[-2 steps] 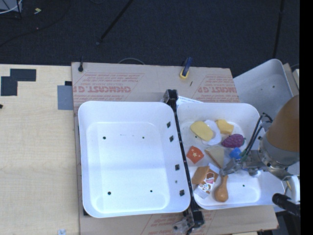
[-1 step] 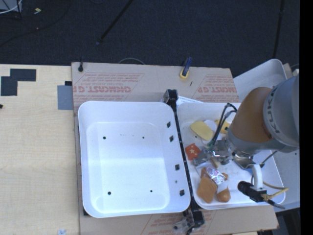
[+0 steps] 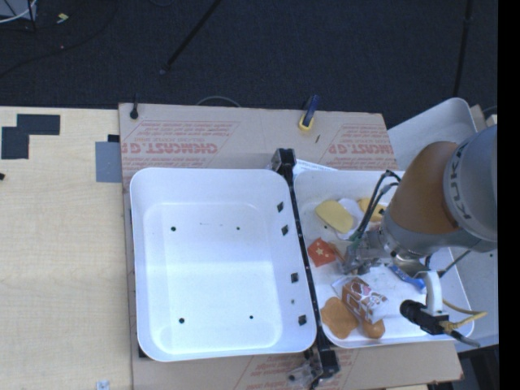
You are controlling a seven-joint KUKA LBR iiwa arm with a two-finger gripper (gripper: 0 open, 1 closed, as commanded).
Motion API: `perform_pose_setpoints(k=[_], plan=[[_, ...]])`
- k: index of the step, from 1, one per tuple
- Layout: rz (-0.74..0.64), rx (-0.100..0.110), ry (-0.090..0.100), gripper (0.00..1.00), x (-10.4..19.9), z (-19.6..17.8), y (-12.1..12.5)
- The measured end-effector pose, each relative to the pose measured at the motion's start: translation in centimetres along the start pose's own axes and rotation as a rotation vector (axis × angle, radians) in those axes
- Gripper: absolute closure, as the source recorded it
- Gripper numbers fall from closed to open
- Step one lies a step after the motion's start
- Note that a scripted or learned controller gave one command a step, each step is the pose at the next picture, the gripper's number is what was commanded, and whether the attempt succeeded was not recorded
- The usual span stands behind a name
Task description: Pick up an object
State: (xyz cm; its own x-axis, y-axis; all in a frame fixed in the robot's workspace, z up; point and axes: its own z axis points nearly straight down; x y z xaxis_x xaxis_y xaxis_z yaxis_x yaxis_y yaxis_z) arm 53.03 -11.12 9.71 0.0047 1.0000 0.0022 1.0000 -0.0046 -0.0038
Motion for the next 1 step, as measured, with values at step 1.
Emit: perform_pose_setpoints(k=[1], plan=[[-0.01, -0.012, -0.001, 1.0, 5.27, -9.61, 4.66]])
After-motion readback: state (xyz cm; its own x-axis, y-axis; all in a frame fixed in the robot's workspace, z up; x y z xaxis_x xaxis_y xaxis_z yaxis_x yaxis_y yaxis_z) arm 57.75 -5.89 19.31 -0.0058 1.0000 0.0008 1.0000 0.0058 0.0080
